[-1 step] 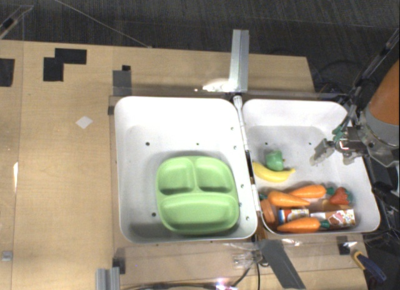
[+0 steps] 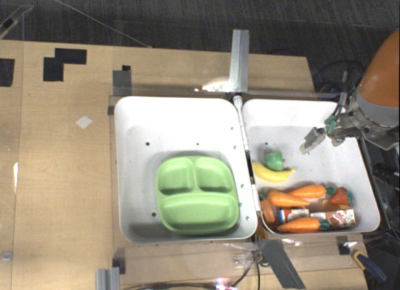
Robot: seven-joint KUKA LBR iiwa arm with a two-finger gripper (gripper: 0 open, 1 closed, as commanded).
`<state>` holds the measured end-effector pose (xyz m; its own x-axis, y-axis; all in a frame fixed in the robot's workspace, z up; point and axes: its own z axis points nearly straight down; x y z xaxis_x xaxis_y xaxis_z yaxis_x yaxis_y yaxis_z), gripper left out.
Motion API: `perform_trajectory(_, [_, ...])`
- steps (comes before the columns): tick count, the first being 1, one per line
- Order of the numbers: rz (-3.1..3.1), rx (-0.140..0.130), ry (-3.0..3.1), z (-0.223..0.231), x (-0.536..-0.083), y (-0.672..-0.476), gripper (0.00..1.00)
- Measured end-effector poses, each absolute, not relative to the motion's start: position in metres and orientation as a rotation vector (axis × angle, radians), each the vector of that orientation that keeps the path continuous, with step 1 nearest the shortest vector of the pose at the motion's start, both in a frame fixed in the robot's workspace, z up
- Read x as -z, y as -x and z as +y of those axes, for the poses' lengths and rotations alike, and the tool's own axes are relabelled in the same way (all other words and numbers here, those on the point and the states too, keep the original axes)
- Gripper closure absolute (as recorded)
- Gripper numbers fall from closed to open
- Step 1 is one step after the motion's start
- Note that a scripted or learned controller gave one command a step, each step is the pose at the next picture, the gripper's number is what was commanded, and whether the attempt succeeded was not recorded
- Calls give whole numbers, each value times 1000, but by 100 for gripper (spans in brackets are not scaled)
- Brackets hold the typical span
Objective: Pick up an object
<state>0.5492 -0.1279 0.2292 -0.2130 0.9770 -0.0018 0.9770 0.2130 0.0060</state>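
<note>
Wooden bench (image 2: 56,176) under two white bins (image 2: 134,157)

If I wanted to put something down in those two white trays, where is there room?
The left bin has bare floor behind and beside the green plate. The right bin is bare at the back, from the far wall to the small green toy. Its near end is crowded: banana, carrots and a packet.

my arm (image 2: 381,85): rounded orange band up top, grey wrist housing below it. dark cables run along the wrist side. gripper (image 2: 310,140) is a pale grey slim metal finger assembly with a small teal spot at its base.
</note>
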Motion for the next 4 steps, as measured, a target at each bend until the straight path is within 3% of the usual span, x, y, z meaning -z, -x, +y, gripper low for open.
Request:
perform_trajectory(1, [2491, -4, -1910, -97, -124, -616, 0])
perform_trajectory(2, [2537, -16, -1826, -94, -92, -579, 0])
perform_trajectory(3, [2542, -18, -1813, -90, -93, -562, 0])
perform_trajectory(4, [2452, -22, -1933, -107, -93, -528, 0])
